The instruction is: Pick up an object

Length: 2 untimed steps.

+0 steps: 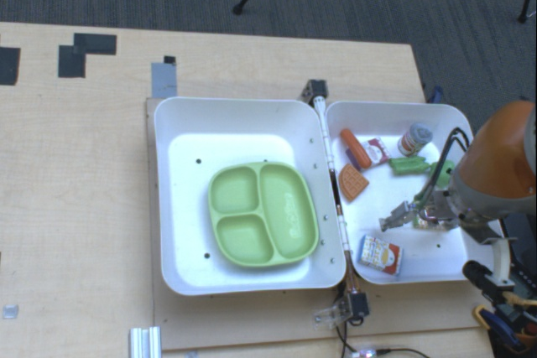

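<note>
My gripper hangs low over the middle of the right bin, open, with nothing between its fingers. A small white and red packet lies just below and left of it, at the bin's near edge. An orange waffle-like piece rests to the gripper's upper left. Farther back lie a red-orange stick, a small red and white item, a green piece and a grey-topped jar. The arm's orange band covers the bin's right side.
The left bin holds a light green three-compartment plate. A ridge divides the two bins. Dark tape patches mark the wooden bench at the upper left.
</note>
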### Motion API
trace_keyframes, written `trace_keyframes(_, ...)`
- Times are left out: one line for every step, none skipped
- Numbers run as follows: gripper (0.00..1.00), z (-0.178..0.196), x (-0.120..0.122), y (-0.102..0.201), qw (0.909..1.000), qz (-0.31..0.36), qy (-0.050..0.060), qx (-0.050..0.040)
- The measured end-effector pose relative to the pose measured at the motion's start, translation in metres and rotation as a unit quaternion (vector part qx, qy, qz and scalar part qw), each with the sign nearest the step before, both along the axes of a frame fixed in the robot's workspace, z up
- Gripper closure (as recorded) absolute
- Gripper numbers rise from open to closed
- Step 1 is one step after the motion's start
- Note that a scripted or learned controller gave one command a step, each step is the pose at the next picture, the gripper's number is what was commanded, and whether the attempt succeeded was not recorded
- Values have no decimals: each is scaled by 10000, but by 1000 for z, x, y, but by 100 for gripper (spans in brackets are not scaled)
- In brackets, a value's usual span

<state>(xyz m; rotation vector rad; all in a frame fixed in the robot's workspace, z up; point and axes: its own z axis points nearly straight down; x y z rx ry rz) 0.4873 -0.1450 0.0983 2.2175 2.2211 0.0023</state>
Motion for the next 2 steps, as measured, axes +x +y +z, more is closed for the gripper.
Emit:
trace_keyframes(0,-9,5,57,9999,-7,-94,-45)
trace_keyframes(100,1,5,57,9999,-3,-93,-44)
